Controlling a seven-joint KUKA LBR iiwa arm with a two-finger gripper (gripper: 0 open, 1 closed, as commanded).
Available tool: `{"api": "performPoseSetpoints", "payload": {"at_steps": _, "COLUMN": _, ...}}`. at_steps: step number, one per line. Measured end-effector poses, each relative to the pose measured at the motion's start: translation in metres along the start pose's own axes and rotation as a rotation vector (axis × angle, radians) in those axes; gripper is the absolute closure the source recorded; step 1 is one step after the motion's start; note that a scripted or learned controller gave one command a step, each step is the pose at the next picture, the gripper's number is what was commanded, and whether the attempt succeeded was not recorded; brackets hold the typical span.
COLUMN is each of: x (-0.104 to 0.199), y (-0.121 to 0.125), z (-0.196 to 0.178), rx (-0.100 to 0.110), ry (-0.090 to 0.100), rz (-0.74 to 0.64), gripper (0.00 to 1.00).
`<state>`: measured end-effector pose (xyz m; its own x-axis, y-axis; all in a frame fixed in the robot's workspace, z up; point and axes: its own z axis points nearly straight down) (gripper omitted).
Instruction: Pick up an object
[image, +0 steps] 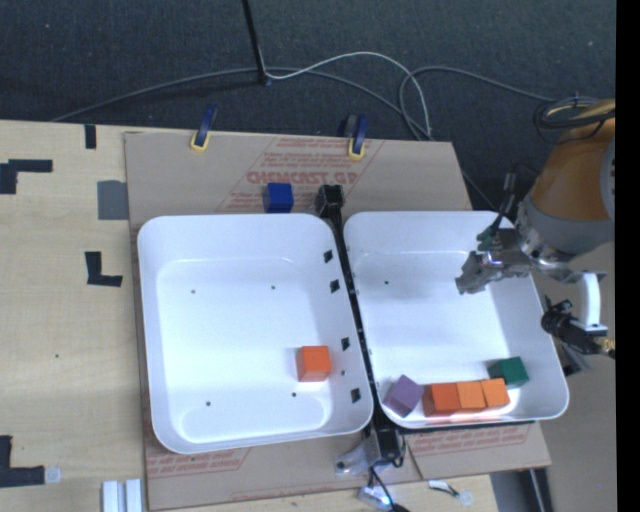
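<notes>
An orange cube (314, 363) sits in the left bin (170, 250), toward its near right. In the right bin (420, 225), along the near edge, lie a purple block (403, 395), a long orange block (465, 397) and a green block (511, 371). My gripper (474, 277) hangs over the right bin's far right part, well above and away from the blocks. The arm (570, 195) reaches in from the right. I see nothing held at the gripper's tip.
A blue cube (279, 196) rests on the cardboard behind the left bin. Two clamps (204, 130) hold the cardboard's far edge. Cables run across the dark floor at the back. A black divider clip (329, 200) sits between the bins.
</notes>
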<state>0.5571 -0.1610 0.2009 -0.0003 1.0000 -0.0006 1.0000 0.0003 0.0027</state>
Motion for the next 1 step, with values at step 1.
{"api": "performPoseSetpoints", "payload": {"at_steps": 1, "x": -0.0057, "y": 0.0049, "z": -0.0447, "rx": -0.001, "ry": 0.000, "rz": 0.000, "gripper": 1.00}}
